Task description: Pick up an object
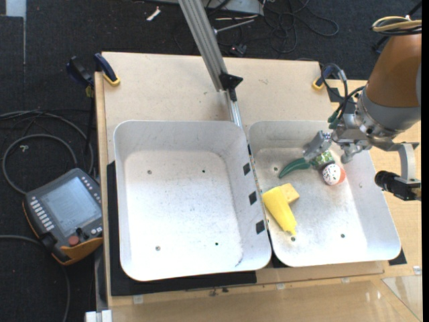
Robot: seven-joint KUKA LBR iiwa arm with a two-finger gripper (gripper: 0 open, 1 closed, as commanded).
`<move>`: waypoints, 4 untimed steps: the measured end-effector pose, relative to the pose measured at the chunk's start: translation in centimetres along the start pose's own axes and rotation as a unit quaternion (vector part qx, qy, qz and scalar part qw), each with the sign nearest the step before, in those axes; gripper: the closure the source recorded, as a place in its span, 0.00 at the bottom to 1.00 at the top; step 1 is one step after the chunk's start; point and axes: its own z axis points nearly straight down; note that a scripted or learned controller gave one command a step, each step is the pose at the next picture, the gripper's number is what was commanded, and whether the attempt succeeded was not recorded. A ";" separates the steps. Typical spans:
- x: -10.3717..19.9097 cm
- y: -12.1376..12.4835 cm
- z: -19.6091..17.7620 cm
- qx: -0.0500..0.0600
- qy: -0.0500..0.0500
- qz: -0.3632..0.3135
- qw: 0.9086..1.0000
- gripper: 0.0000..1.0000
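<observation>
White right bin (375,243): yellow block (280,206), green piece (292,167), speckled ball (332,174).
Pincer (326,151): low over ball; opening unclear.
Progress: nothing lifted yet.

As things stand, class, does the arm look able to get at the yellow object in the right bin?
Probably yes. The yellow object lies uncovered in the right bin, apart from the green object and ball beneath the gripper.

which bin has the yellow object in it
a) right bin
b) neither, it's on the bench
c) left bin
a: the yellow object lies in the right bin, near its left wall, with the gripper up by a green piece and a white and orange ball.
</observation>
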 end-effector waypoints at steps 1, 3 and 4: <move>-0.8 -0.3 4.9 0.000 0.000 0.000 1.000 0.00; -0.2 0.5 8.8 -0.003 0.000 0.000 1.000 1.00; -0.8 -0.1 3.2 -0.005 -0.001 0.000 1.000 1.00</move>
